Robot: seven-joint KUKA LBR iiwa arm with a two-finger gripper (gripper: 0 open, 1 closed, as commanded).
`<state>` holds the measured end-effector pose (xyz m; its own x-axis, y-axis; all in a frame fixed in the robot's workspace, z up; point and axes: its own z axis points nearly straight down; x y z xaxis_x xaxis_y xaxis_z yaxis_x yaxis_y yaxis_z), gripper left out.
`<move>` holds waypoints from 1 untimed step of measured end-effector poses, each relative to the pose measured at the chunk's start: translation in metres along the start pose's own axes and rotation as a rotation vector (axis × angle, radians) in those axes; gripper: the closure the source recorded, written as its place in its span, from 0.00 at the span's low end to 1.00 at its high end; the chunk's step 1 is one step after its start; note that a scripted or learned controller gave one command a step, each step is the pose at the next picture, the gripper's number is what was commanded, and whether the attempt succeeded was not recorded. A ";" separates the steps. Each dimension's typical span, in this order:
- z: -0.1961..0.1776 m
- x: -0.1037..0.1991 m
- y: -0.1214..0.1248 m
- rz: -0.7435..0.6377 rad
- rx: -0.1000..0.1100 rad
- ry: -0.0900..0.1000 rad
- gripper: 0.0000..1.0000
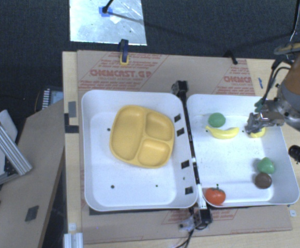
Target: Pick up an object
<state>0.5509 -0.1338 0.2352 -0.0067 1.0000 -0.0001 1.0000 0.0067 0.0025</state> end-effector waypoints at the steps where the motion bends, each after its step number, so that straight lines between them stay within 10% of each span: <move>1: -0.002 0.062 0.004 -0.003 0.000 0.001 1.00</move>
<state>0.5548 -0.0713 0.2371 -0.0098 1.0000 0.0010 0.9999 0.0098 0.0021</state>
